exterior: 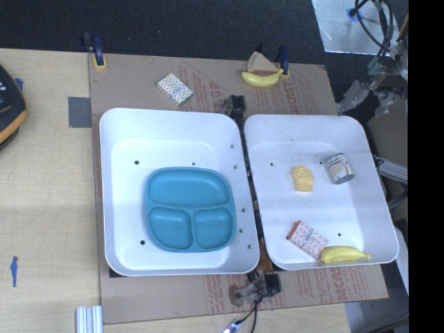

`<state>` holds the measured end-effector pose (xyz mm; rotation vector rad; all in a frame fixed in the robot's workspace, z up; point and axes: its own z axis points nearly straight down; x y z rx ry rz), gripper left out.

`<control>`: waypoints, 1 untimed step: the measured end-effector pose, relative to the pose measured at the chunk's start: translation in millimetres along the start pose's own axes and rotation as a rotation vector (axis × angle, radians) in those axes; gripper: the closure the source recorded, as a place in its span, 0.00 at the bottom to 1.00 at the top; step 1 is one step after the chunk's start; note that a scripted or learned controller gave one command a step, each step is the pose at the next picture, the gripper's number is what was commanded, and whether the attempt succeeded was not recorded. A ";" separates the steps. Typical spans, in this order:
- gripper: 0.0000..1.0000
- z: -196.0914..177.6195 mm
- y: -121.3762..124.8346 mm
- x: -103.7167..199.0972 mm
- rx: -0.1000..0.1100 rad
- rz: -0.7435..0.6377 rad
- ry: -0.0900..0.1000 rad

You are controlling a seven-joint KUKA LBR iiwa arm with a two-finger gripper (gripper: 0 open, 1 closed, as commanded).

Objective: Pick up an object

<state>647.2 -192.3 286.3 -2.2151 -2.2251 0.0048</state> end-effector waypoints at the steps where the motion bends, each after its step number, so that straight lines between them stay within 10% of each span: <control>1: 0.00 170.6 -1.7 51.2 0.005 -0.001 0.001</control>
